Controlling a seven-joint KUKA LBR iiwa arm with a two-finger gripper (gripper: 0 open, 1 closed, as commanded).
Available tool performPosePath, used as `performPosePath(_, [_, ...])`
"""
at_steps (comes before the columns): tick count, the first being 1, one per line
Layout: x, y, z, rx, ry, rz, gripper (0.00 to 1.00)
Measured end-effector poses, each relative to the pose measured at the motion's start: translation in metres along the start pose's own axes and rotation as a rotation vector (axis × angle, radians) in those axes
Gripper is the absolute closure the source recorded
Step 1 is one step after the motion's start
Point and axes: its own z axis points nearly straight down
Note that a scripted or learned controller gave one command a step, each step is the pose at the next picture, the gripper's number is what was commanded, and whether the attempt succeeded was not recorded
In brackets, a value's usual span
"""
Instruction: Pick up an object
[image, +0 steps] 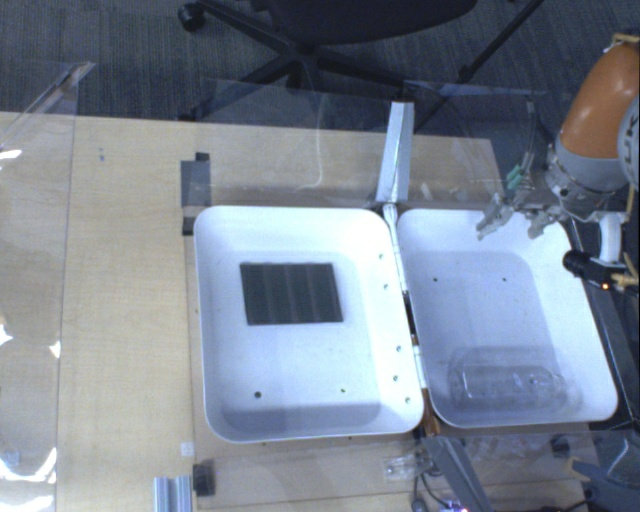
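One fixed camera looks down at a slant on both bins (300, 225), arm (600, 110) entering right.

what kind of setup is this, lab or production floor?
Most likely a robotics lab grasping cell. Two shallow white bins sit on a pale wooden bench, one holding a clear plastic bottle, the other a dark ribbed rectangular pad. A black office-chair base stands behind on carpet.

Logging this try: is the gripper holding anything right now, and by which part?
Nothing is held. The gripper hovers above the right bin's far edge; the clear bottle lies near its front.
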Motion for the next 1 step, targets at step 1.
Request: performPosePath(1, [-0.007, -0.0857, -0.0043, -0.001, -0.001, 0.373, 0.0])
